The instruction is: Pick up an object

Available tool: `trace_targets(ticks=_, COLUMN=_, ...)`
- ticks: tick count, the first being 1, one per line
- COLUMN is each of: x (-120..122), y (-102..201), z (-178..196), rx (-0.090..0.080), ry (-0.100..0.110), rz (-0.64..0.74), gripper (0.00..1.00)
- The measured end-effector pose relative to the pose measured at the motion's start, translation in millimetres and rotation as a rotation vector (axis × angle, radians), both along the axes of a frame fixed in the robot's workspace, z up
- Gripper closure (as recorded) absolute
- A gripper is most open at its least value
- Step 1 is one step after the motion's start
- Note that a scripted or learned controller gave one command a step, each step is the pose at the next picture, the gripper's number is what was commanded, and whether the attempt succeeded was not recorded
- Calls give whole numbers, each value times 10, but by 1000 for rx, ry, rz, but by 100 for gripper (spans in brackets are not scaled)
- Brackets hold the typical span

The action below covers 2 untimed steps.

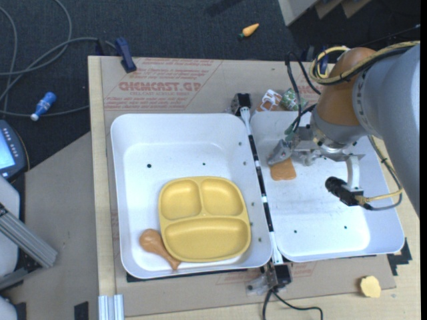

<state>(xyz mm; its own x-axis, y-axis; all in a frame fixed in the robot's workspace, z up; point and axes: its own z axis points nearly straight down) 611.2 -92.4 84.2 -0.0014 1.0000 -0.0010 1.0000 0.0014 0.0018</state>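
A flat tan-orange piece (283,171) lies in the right bin (333,239), close to its left wall. My gripper (280,155) hangs low directly behind and above that piece, almost touching its far edge; the grey arm with the orange band (343,85) comes down from the right. In the left bin (133,145) sits a yellow divided plate (203,217), with an orange drumstick-shaped toy (156,244) beside its front left corner.
Two small items (279,100) rest on the back rim of the right bin. A yellow lump (369,286) lies on the bench at the front right. A blue clamp (124,53) grips the cardboard's back left edge. A black cable (347,191) hangs over the right bin.
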Motion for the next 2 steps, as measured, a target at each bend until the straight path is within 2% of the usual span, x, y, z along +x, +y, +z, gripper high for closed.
trace_targets(ticks=1, x=-1, y=2, z=7, rx=0, ry=0, rz=0, gripper=0)
trace_targets(ticks=2, x=12, y=4, z=121, rx=0, ry=-5, rz=0, gripper=100)
